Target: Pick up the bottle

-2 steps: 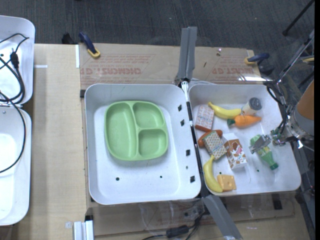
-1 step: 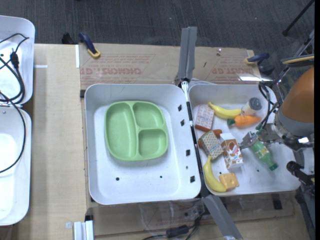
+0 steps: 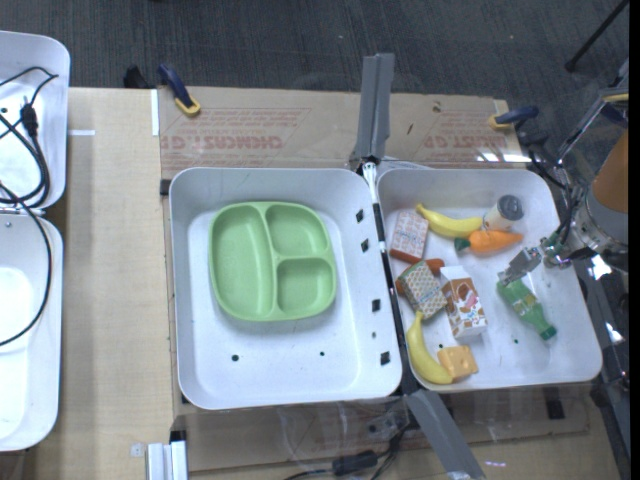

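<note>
Lying under dark carpet, a tan worktop (image 3: 110, 268) bearing two white bins; sitting in the left bin (image 3: 195, 368), a green divided plate (image 3: 272, 260). Hovering just above the green bottle (image 3: 526, 308) in the right bin (image 3: 570, 363), the pincer (image 3: 524, 263), empty, spread impossible to tell.

Dark grey carpeted floor (image 3: 300, 18) across the top. Below it, a pale wooden bench top (image 3: 110, 268) overlaid with a brown cardboard sheet (image 3: 280, 128) printed in red, clamped at both far corners by blue-and-yellow clamps (image 3: 178, 90). At left, white rounded trays (image 3: 25, 348) draped with black cables (image 3: 30, 138). Even, diffuse lighting.
</note>
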